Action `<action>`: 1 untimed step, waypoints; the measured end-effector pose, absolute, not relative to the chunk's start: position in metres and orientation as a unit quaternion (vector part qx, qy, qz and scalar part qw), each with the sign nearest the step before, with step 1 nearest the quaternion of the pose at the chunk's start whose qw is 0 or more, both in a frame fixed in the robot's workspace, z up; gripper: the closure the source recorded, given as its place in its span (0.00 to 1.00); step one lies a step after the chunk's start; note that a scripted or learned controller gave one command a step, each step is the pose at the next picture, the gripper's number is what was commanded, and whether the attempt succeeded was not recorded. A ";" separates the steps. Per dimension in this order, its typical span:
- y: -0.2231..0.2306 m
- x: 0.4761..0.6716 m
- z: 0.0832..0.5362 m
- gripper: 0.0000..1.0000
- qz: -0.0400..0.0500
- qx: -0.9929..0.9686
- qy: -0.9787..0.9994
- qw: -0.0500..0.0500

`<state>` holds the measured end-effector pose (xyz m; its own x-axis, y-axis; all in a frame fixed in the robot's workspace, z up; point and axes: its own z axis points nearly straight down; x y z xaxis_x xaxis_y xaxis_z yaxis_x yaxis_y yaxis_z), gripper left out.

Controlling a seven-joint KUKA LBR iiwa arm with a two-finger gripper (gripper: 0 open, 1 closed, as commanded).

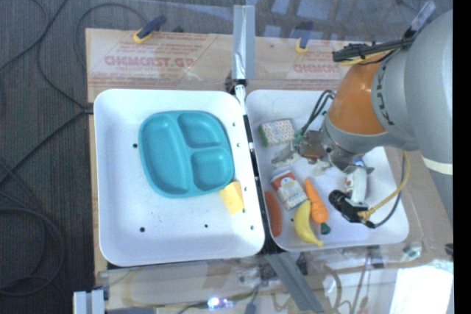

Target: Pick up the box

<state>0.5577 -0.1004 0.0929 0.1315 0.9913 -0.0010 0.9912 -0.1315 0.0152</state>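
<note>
A small pale box point(276, 131) with a green speckled face lies near the back left of the right bin point(390, 232). My gripper point(293, 151) hangs low just in front and to the right of it, below the orange wrist band point(355, 105). Nothing is seen held in it. A second small carton point(289, 190), red and white, lies just in front of the gripper. The arm covers the bin's back right part.
An orange carrot point(316, 202), a yellow banana point(306, 224) and a red piece point(274, 214) lie at the front of the right bin. The left bin point(118, 217) holds a teal divided plate point(188, 152) and a yellow block point(232, 196).
</note>
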 end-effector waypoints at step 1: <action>-0.105 0.521 0.093 0.00 0.007 0.757 0.653 0.010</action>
<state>0.5212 -0.1055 0.0935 0.1463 0.9892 -0.0019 0.9889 -0.1462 0.0247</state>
